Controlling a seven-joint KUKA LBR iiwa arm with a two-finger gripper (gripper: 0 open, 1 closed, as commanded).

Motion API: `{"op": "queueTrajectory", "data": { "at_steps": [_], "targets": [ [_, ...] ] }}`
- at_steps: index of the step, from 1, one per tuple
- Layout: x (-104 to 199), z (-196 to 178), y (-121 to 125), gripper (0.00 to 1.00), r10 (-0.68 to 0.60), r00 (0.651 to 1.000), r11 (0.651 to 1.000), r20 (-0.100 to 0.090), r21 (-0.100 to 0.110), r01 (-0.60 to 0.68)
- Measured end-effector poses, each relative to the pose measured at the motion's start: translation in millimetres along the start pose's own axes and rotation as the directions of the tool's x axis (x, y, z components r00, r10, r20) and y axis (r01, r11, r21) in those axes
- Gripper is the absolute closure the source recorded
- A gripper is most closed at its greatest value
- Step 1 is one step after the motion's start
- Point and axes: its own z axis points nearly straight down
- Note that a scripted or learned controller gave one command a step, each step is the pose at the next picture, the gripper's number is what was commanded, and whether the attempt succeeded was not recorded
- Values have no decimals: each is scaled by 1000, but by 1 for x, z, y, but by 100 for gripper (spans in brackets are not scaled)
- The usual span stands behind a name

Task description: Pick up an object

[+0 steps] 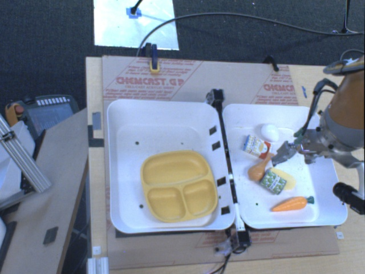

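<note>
Target not fixed; candidates lie in the right bin [328,207]. Nearest the hand [283,153]: an orange drumstick-shaped toy [259,169] and a green-labelled can [274,182] resting on a pale yellow piece [288,179]. Hand sits low above these, fingers slightly spread, nothing between them. Step in hand, as I judge it: the approach, grasp not made. Next move calls for lowering over one item and pinching it without nudging its neighbours, which crowd close.

Count, right bin: one drumstick, one can, one yellow piece, one carton [254,145], one white egg [269,132], one carrot [291,204]. Left bin [122,130]: one yellow divided tray [178,184]. Two bins on the worktop [94,170].
</note>
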Motion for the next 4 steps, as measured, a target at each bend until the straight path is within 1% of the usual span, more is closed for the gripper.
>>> {"op": "queueTrajectory", "data": {
  "at_steps": [1, 2, 3, 4],
  "targets": [
    [3, 43, -4, 0, 2, 1000, 1000, 0, 0, -2],
    [3, 85, -3, 0, 2, 1000, 1000, -1, 2, -2],
    [0, 142, -1, 0, 5, 1000, 1000, 8, -13, -4],
    [-2, 128, 1, 100, 6, 1000, 1000, 10, -20, -6]
  ]
}}
